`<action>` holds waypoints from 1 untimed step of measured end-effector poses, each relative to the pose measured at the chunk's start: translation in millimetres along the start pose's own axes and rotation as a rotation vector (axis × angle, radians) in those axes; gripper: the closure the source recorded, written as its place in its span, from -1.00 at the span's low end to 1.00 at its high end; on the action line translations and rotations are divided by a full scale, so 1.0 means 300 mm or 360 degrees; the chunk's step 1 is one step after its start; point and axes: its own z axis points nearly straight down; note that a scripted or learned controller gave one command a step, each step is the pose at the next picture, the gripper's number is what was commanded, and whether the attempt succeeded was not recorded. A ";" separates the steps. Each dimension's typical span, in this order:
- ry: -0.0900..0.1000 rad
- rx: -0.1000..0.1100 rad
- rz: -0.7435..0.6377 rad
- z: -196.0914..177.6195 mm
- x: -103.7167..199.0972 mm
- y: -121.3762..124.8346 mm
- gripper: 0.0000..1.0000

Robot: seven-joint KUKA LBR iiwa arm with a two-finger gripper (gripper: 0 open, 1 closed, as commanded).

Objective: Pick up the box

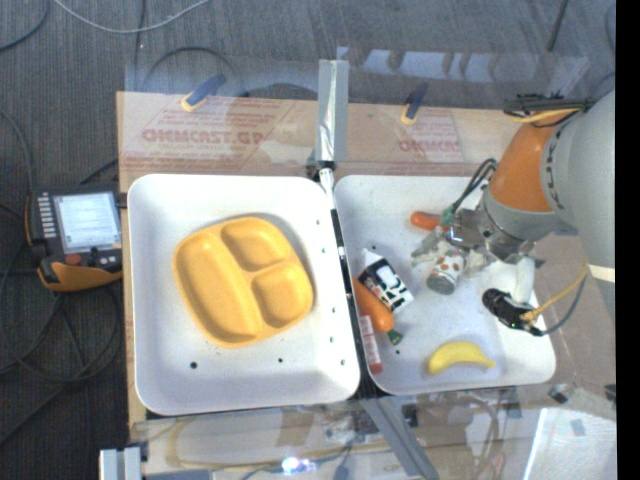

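Note:
The box (388,281) is a small black and white carton lying tilted in the right bin (520,368), close to its left wall. The gripper (455,245) hangs over the middle of the right bin, to the right of the box and apart from it. It sits directly above a small patterned can (443,271). The orange band of the arm (525,173) shows behind it at the right.
An orange carrot (376,314) lies against the box's lower left side. A banana (460,358) lies near the front of the right bin, and an orange item (424,220) at its back. A yellow divided tray (245,278) fills the left bin (160,368).

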 end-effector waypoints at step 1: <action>0.0007 -0.0001 0.0192 -0.007 0.233 -0.129 -1.00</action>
